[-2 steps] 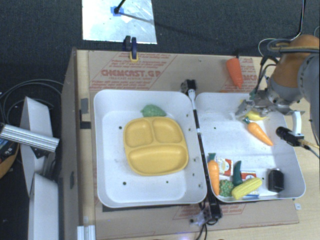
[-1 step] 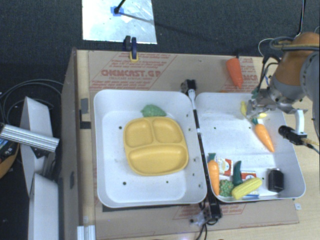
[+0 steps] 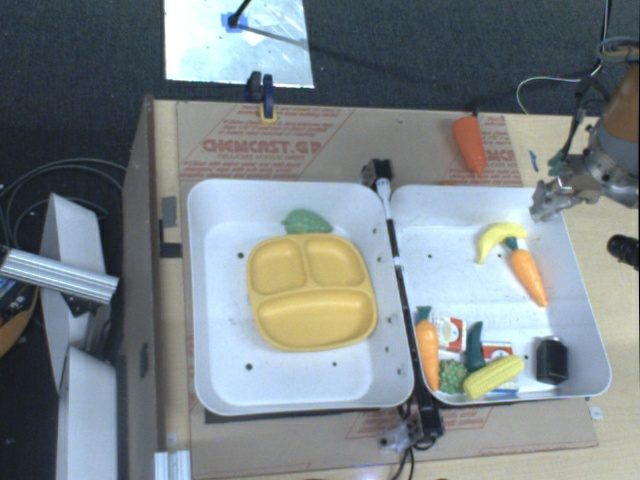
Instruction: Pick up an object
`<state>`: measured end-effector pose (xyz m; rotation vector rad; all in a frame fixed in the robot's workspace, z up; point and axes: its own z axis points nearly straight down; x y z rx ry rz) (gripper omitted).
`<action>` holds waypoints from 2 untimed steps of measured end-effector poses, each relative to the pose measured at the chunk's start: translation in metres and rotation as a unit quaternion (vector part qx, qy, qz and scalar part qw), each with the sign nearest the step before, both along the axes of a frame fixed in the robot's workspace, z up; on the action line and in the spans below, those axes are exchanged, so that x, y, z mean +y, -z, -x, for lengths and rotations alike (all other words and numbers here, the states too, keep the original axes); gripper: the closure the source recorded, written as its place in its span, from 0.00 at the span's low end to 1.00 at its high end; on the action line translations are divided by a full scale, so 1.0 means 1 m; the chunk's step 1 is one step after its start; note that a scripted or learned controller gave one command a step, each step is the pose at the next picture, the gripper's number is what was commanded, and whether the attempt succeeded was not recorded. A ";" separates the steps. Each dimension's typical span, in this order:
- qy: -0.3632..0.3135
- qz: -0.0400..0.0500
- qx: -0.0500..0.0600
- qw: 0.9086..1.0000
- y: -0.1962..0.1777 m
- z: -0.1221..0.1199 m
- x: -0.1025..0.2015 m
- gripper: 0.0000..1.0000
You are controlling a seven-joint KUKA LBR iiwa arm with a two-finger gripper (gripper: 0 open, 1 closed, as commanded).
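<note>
The claw (image 3: 548, 200) hangs at the far right corner of the right bin (image 3: 580, 298), above its rim; whether it is released or clenched I cannot tell, and nothing shows in its grasp. The nearest candidates, a banana (image 3: 497, 239) and a carrot (image 3: 528, 274), lie touching near the bin's far right, so a descent between them could nudge both aside. The heap at the near edge, with corn (image 3: 492, 374) and another carrot (image 3: 428, 352), is crowded; a grasp there might catch two things or slip. Another carrot (image 3: 469, 143) lies outside on the cardboard (image 3: 290, 143).
</note>
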<state>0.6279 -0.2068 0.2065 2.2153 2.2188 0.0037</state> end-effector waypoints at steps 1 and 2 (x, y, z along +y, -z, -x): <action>-0.001 -0.001 0.001 1.000 -0.041 -0.013 0.063 1.00; -0.001 -0.001 0.001 1.000 -0.040 -0.013 0.063 0.00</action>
